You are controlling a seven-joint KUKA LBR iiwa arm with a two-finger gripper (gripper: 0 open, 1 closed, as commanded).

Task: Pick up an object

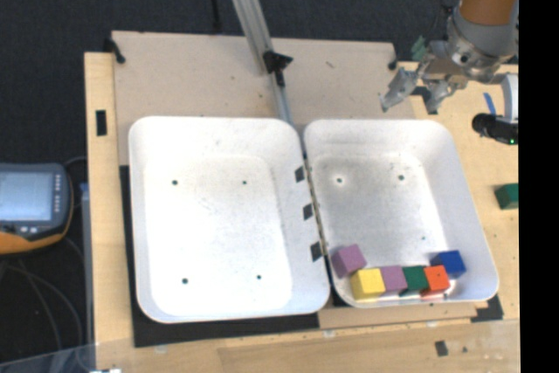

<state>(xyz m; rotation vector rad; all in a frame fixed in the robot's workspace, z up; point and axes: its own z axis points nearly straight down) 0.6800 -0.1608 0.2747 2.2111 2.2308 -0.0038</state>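
Wooden bench [105, 214] carries two shallow white bins side by side. Left bin [218, 135] holds nothing to pick. Right bin [441, 144] has blocks crowded at its lower edge: purple block [348, 259], yellow block [369, 282], mauve block [394, 278], green block [414, 279], orange block [436, 279], blue block [449, 262]. Gripper [415, 89] hovers above the right bin's upper rim, fingers spread, nothing between them; judged pre-descent.

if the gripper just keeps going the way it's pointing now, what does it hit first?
The gripper points down and left in the camera view, above the right bin's far rim. Likely first contact is that rim or the bare bin floor just inside; the blocks sit at the near edge. Depth is unclear.
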